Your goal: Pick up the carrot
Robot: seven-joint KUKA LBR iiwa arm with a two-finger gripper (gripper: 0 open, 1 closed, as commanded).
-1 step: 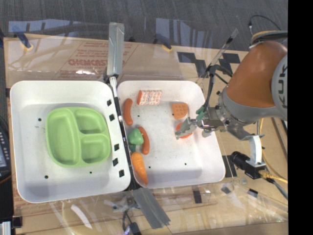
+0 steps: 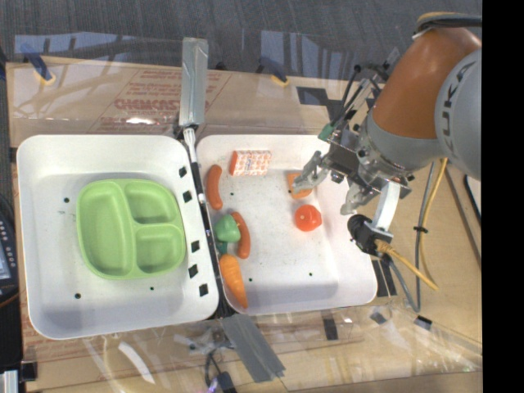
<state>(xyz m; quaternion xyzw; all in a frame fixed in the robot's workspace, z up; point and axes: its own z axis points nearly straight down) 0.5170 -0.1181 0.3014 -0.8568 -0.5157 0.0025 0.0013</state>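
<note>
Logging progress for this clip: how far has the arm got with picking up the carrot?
Nothing looks done yet. The carrot lies in the near left corner of the right bin, untouched. The gripper sits at the far right side of that bin, right at a small orange piece, well away from the carrot. Reaching, gripping and lifting the carrot all remain.

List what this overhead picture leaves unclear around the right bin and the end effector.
- Camera view: the small orange piece under the end effector is partly covered by it, so its shape is unclear.
- Camera view: whether the piece is gripped or merely beside the end effector is too small to tell.
- Camera view: the long orange carrot lies against the right white bin's left wall, its lower end hidden by the rim.
</note>
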